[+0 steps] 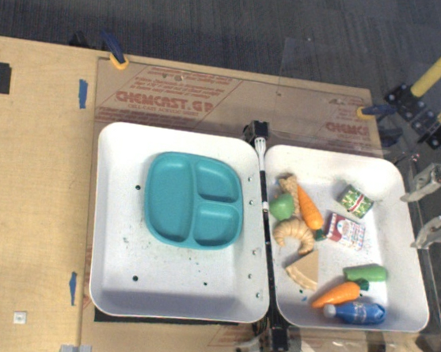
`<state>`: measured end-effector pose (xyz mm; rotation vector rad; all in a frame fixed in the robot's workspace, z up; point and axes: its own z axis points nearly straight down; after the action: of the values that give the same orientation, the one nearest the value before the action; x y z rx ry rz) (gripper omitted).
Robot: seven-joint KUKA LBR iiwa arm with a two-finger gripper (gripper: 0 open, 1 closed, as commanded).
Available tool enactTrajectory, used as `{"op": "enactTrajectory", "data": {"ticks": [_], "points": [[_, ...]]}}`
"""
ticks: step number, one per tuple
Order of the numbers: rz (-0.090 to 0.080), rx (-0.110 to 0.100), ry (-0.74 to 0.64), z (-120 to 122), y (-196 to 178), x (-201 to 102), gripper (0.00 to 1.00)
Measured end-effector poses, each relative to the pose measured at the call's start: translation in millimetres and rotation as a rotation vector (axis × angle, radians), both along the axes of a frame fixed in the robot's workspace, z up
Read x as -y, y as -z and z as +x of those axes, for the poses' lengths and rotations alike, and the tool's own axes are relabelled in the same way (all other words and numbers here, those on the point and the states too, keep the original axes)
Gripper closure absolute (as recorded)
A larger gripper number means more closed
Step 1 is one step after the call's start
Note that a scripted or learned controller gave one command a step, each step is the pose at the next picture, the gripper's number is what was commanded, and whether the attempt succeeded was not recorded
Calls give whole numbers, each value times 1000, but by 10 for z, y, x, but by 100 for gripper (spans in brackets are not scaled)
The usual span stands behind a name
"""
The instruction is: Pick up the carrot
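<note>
Two orange carrots lie in the right bin [410, 258]. One carrot [307, 208] rests at a slant in the bin's left part, between a green ball [281, 207] and a red-and-white packet [346, 230]. The other carrot [337, 294] lies near the front wall with its green top pointing right. It touches a blue bottle [357, 311] in front of it and sits just right of a tan wedge of bread [305, 268].
A croissant [293, 233], a green can [355, 200] and a green vegetable [366, 272] share the right bin. The left bin [115, 222] holds a teal divided plate [195, 201]. Metal fittings [436, 210] stand just past the right bin's right wall.
</note>
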<state>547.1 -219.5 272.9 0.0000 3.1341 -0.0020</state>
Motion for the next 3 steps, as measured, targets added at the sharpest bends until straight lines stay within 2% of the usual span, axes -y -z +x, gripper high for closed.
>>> {"op": "enactTrajectory", "data": {"ticks": [1,2,3], "points": [[4,-3,103,-502,1583,-495,0],[2,13,172,-608,1818,-1175,0],[1,24,170,-571,1693,-1181,100]]}}
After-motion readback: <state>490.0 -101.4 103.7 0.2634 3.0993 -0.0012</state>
